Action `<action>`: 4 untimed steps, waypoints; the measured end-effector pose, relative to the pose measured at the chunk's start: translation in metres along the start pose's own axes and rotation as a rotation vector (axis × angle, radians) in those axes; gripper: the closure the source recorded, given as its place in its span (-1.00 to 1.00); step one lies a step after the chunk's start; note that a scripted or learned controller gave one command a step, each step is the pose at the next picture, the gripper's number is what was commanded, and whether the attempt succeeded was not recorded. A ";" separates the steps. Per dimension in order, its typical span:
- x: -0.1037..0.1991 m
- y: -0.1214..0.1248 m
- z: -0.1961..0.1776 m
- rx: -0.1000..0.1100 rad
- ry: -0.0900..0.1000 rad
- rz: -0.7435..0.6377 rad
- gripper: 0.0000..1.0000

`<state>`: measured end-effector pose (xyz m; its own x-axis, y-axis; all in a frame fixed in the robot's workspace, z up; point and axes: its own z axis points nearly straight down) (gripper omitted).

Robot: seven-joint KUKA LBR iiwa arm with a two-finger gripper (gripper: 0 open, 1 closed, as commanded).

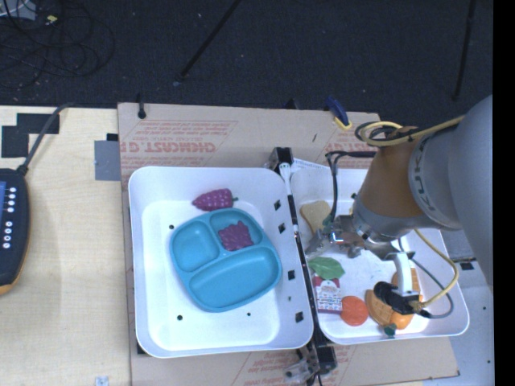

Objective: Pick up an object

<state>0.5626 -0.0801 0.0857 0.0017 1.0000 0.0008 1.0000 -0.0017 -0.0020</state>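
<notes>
- At the front of the right bin (441, 316), near its front rim, an orange object (394, 320), with a round red-orange piece (353, 310) just beside it on the view's left
- Next to that round piece, against the wall between the two bins, a red and white packet (327, 294)
- Just behind the packet, a green leaf-shaped piece (326, 266), flat on the bin floor
- Above the middle of the right bin, the gripper (335, 238), down low just behind the green piece; whether spread or pressed together cannot be told, and nothing seen pinched in it
- Just behind the gripper and close to the dividing wall, a pale beige piece (315, 213)
- In the left bin (153, 296), a blue divided plate (233, 284), with a purple bunch of grapes (236, 236) in its rear right compartment
- Behind the plate, on the bin floor, a dark pink berry (213, 199), near the plate's rim
- Under both bins, a cardboard sheet (185, 139) on the wooden bench (64, 296)
- At the bench's far left edge, a black handset (10, 223), well apart from the bins
</notes>
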 end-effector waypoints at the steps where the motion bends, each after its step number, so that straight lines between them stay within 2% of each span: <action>1: -0.005 -0.040 -0.001 0.000 0.000 0.000 -1.00; 2: -0.008 0.002 -0.001 0.001 0.000 -0.003 -1.00; 3: -0.010 0.031 -0.001 0.001 0.000 -0.002 -1.00; 4: -0.007 -0.033 -0.001 0.001 0.001 0.000 -1.00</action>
<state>0.5292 -0.0867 0.0870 0.0016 1.0000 0.0015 1.0000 -0.0016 -0.0034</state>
